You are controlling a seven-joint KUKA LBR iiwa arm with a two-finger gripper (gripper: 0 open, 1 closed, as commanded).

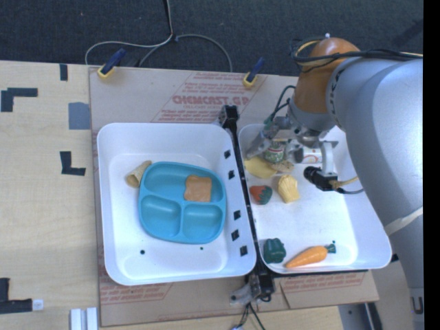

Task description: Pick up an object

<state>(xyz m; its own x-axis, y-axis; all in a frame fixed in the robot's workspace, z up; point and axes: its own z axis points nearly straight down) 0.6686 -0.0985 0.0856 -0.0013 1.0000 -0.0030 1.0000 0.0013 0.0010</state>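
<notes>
I have the jaws [276, 145] low over the far end of the right bin [364, 246], right above a small greenish item [276, 154] that I can't identify; whether they are apart or together I cannot tell from here. A yellow piece [259, 167] lies just nearer the camera, touching that cluster, its long axis running roughly across the bin. Another yellow chunk [288, 188] and a red-green piece [260, 194] sit a little further toward me. The carrot [307, 255] and green pepper [273, 250] are well apart, at the near edge. My guess: the nearest target lies directly beneath.
</notes>
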